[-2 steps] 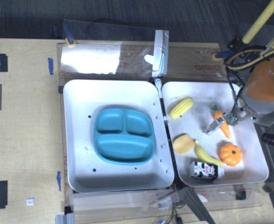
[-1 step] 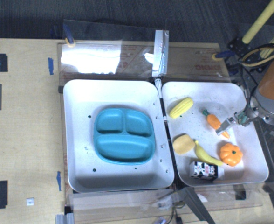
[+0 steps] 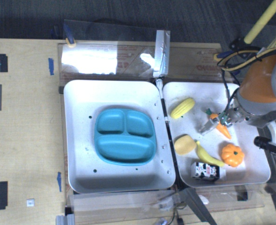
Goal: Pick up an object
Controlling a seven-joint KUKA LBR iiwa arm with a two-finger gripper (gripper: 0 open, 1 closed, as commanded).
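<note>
Evidently the pincer (image 3: 212, 123) is low in the shallow white right-hand bin (image 3: 257, 172), fingertips at the small orange plastic carrot (image 3: 222, 127); whether they are clenched or released I cannot tell. This looks like the grasping step; next it must close firmly, then rise straight. A yellow corn cob (image 3: 182, 108) lies near, a round orange pumpkin (image 3: 232, 155) below; the bin's upper right is free.

The grey arm (image 3: 264, 90) reaches in from the right, its orange band turned toward the camera. Its gripper (image 3: 213, 122) hangs low and angled leftward; how its jaws stand is unclear.
</note>
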